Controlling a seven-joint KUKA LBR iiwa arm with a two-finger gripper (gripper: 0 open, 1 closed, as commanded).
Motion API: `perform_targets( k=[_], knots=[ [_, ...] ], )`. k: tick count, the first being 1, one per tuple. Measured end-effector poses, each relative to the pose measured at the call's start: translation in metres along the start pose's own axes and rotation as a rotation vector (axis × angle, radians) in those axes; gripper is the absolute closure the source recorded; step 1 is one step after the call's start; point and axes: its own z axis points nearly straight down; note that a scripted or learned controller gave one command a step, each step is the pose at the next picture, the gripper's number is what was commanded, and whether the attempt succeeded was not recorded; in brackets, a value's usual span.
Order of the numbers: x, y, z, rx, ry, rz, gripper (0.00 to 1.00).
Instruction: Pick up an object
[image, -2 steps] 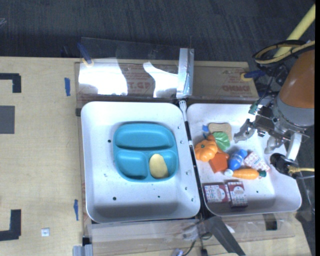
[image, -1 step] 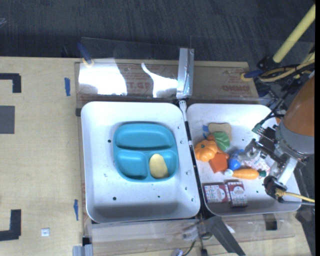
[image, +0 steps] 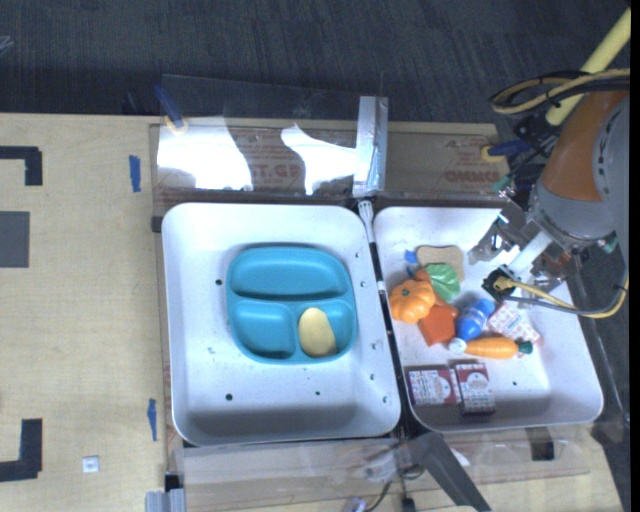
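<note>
Two shallow white bins side by side on bench: left bin (image: 190, 380), right bin (image: 570, 395). Grey arm (image: 585, 165) with orange band over right bin's far right corner.

One blue divided tray (image: 270, 300) in left bin, three compartments; one yellow egg-shaped object (image: 317, 331) in its near right compartment.

Right bin, clustered mid-bin: one orange toy pumpkin (image: 412, 299), one green piece (image: 441, 277) just behind it, one tan slab (image: 440, 256) toward far wall, one orange-red block (image: 438, 324), one blue bottle with white cap (image: 473, 322), one toy carrot (image: 492, 348), one red-and-white patterned packet (image: 516, 324). Two small red-and-white cartons (image: 452, 385) side by side near front wall; print unreadable.

Gripper (image: 510, 262) above right bin, beside the cluster, nothing visibly between fingers; open or closed: cannot tell.
</note>
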Motion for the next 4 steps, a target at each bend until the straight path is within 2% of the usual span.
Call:
perform_targets(
  k=[1, 2, 3, 4],
  knots=[
    [0.039, 0.055, 0.037, -0.002, 0.0, -0.252, 0.0],
    [0.086, -0.01, 0.009, -0.001, 0.004, -0.274, 0.0],
    [-0.053, -0.058, 0.092, 0.005, -0.004, -0.128, 0.0],
    [0.004, 0.046, 0.084, -0.001, 0.001, 0.018, 0.0]
  ],
)
